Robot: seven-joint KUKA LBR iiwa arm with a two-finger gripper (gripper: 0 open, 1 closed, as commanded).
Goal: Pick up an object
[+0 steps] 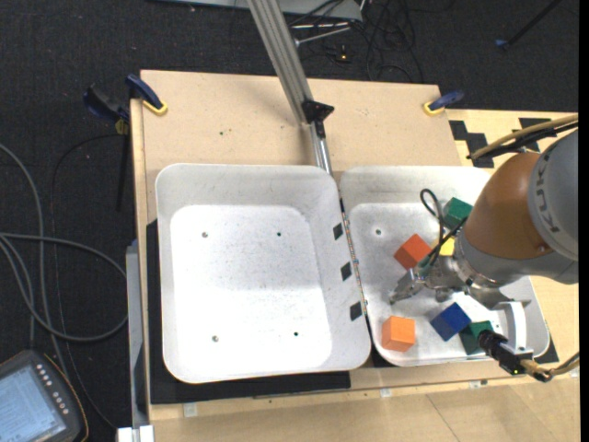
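Reaching into the right bin (377,212) near the counter's right edge, the jaws (405,290) hang spread and empty beside an orange block (413,250); nothing lifted yet.

Nothing readable here: no words, numbers or brand marks stand out anywhere. The small screen (28,401) at the lower left glows pale blue, but whatever is on it is far too blurred to make out.

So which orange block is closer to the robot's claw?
The upper orange block, just above the gripper. The other orange block lies lower, nearer the right bin's front edge, farther from the gripper.
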